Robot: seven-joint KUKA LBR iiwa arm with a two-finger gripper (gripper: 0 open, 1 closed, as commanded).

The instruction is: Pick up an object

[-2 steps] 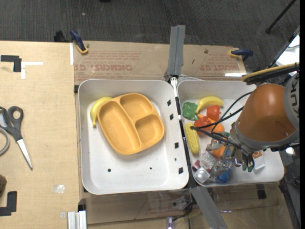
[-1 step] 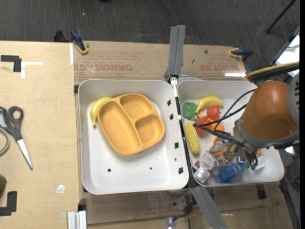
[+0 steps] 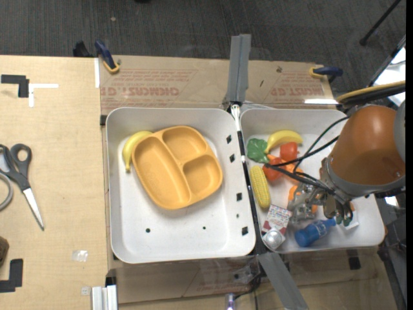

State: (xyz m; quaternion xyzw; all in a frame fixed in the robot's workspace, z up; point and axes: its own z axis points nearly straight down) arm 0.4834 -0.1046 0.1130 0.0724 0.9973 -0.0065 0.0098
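One arm (image 3: pixel 364 150) is reaching down into the right bin (image 3: pixel 361 241), its pincer (image 3: pixel 316 205) hanging low among the toys; whether it is wide or narrow, cannot tell. Blue bottle (image 3: pixel 313 233) is lying just below the pincer, corn cob (image 3: pixel 259 186) to its left, carton (image 3: pixel 277 217) crowding alongside.

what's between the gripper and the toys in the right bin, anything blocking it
Nothing visible blocks it. The gripper is already low in the right white bin, among the toys, close by the blue plastic bottle and the orange toy pieces. The yellow toy corn cob lies off to its side.
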